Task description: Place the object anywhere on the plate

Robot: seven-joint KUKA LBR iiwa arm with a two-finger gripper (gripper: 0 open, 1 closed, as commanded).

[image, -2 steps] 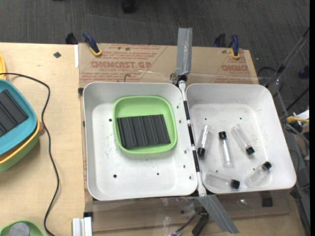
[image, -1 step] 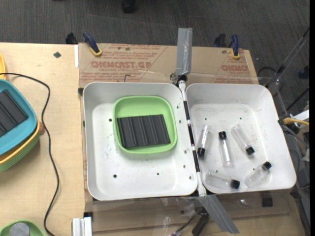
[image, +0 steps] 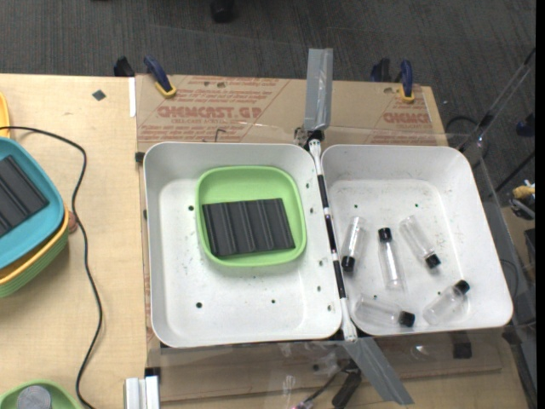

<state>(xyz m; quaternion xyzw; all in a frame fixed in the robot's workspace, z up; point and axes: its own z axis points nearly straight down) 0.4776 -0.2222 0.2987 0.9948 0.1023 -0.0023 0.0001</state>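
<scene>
A green square plate [image: 249, 187] sits in the left white bin [image: 170, 254], toward its back. A dark grey ribbed mat [image: 248, 227] lies on the plate's middle. In the right white bin [image: 477, 228] lie several clear plastic vials with black caps: one [image: 351, 244] near the left wall, one [image: 388, 257] in the middle, one [image: 420, 241] to its right, one [image: 446, 301] at the front right and one [image: 383, 315] along the front wall.
Brown cardboard [image: 255, 109] lies behind the bins, held by blue clamps [image: 158, 75]. A strip of grey tape [image: 318, 92] stands above the seam between the bins. Stacked teal and green dishes [image: 25, 220] and a black cable [image: 85, 254] are on the wooden bench at left.
</scene>
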